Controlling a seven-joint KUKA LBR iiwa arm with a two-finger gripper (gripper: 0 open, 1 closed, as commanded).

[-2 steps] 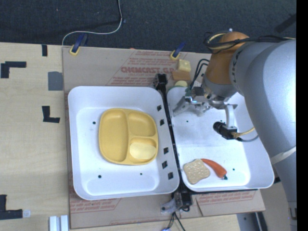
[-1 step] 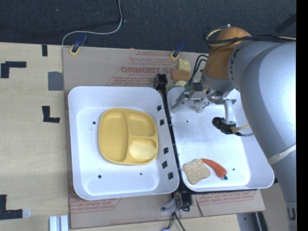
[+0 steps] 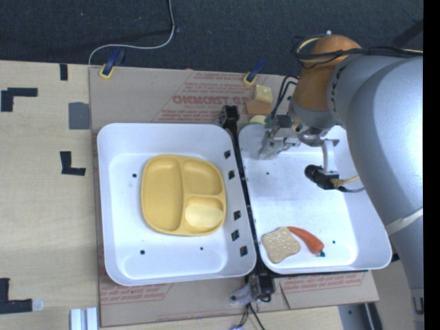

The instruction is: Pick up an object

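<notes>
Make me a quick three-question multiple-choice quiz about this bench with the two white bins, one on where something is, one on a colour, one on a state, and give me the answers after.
1. Where does the slice of bread lie?
A. on the yellow plate
B. in the right bin, near its front edge
C. on the cardboard behind the bins

2. What colour is the carrot beside the bread?
A. orange
B. green
C. purple

3. How does the divided plate stand?
A. tipped on its edge against the bin wall
B. upside down
C. flat, open side up, in the left bin

Answers: 1 B, the bread rests on the floor of the right bin by its front rim. 2 A, the carrot is orange. 3 C, its compartments face up on the floor of the left bin.
</notes>
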